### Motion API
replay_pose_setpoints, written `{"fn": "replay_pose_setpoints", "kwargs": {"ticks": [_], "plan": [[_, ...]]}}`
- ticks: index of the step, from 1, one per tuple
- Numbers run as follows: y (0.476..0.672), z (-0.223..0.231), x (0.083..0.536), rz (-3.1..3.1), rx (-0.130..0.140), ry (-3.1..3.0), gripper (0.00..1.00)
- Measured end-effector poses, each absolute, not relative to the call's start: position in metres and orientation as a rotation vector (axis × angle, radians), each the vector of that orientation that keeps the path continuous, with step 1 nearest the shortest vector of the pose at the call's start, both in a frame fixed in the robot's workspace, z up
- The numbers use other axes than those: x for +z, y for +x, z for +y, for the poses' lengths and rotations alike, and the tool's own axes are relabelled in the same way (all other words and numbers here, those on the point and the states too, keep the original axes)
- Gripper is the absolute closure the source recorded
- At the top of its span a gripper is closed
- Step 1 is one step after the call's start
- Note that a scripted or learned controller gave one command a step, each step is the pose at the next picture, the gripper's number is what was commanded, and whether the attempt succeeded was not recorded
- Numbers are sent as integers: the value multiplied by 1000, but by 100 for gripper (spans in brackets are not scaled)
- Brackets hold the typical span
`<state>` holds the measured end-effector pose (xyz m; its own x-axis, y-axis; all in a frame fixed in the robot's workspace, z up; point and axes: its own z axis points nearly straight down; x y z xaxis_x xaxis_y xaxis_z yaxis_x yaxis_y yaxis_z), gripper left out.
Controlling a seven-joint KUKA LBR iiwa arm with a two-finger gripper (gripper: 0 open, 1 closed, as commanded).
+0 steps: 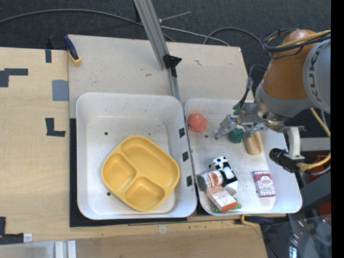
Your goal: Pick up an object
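My gripper (227,135) hangs over the upper part of the right bin (285,203) and is open. One finger (220,131) points down-left. A small green object (236,136) lies right by the other finger, but I do not see it held between them. A tan cylinder (253,143) lies just right of the green object, partly under the wrist. A pinkish-red ball (197,122) sits to the left of the gripper near the bin's left wall.
Lower in the right bin lie a black-and-white cow toy (221,167), a small can (212,179), an orange box (222,199) and a maroon box (263,183). The left bin (91,112) holds a yellow divided tray (141,172). A metal pole (153,23) slants over the back.
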<state>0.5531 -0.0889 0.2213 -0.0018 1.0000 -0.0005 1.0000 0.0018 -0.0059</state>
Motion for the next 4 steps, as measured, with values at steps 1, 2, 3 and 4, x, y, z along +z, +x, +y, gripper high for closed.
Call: {"fn": "replay_pose_setpoints", "kwargs": {"ticks": [1, 2, 3, 4], "plan": [[560, -91, 172, -2220, 8, -2217, 0], [555, -100, 113, -2218, 10, -2217, 0], [556, -98, 126, -2222, 4, -2215, 100], [561, -103, 170, -2224, -2, -2222, 100]]}}
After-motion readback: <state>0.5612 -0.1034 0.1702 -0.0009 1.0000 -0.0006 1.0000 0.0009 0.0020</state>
